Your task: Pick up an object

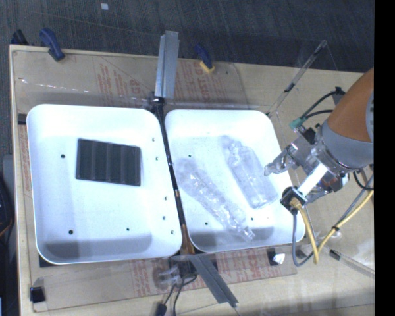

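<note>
Two white bins sit side by side: the left bin (46, 236) holds one dark ribbed panel (108, 162), the right bin (266, 127) two clear plastic bottles (249, 172) (210, 193). At right, the gripper (283, 183) hovers over the bin's rim, fingers spread, holding nothing.

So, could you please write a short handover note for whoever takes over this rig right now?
Gripper: at the right rim of the right bin, fingers apart, nothing between them.
Right bin: two clear plastic bottles lying flat, one nearer the gripper, the other running diagonally toward the front edge.
Left bin: a dark ribbed rectangular block lying flat.
Done: nothing picked up yet.
Left: lower onto an object, close and lift. The nearer bottle looks like the likeliest target; clear plastic may slip, so check the grasp.
</note>
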Robot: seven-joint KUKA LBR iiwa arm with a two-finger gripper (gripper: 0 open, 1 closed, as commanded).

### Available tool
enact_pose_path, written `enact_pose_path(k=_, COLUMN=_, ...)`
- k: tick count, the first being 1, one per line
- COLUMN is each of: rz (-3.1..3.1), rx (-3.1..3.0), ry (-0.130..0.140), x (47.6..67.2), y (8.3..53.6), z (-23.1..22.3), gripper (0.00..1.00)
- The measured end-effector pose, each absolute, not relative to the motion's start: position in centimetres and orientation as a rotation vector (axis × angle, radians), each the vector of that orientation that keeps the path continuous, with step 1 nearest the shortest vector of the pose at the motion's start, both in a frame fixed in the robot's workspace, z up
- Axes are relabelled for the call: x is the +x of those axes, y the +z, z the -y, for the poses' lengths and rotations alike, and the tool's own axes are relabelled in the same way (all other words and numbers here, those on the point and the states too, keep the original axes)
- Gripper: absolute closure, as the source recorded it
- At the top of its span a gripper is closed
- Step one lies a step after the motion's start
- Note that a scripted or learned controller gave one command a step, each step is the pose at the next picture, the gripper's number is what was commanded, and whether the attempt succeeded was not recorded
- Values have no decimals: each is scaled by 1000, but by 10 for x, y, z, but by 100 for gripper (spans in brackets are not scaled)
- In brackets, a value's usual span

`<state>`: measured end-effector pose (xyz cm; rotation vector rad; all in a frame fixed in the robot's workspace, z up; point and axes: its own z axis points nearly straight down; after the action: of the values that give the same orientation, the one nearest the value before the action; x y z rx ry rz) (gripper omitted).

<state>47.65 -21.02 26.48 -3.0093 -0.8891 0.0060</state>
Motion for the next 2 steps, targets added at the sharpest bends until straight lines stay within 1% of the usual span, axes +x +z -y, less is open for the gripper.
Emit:
enact_pose_path(k=1, rz=816, rx=-3031, ry=3, x=507, y=306, z=210, gripper=0)
enact_pose_path(k=2, rz=332, rx=-3118, ry=10, x=490, y=214, z=208, gripper=0)
